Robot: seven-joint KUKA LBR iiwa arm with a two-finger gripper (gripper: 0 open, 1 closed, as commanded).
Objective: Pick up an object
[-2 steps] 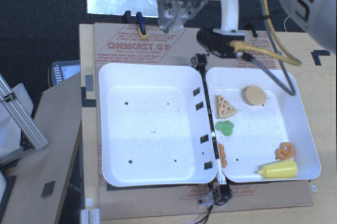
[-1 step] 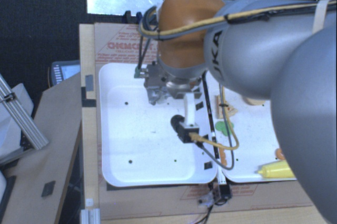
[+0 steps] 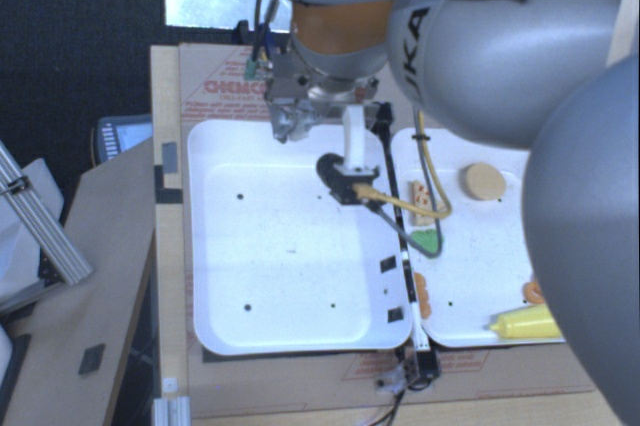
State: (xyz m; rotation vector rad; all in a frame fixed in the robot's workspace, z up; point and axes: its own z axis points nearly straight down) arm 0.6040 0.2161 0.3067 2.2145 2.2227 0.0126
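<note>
My gripper (image 3: 288,122) hangs over the far edge of the left bin (image 3: 280,264), under the orange band of the wrist. Nothing shows between or below it. The objects lie in the right bin (image 3: 470,254): a tan round disc (image 3: 484,181) near the far side, a green piece (image 3: 426,240) by the dividing wall, a pale patterned bar (image 3: 421,198) just beyond it, a yellow object (image 3: 526,322) at the near edge and a small orange piece (image 3: 420,294) by the near left wall. The arm hides much of the right bin.
Another orange bit (image 3: 533,292) peeks out from under the arm at the right. The bins stand on a cardboard sheet (image 3: 215,84). A tan side table (image 3: 110,244) with an aluminium rail (image 3: 40,214) stands left of the bench.
</note>
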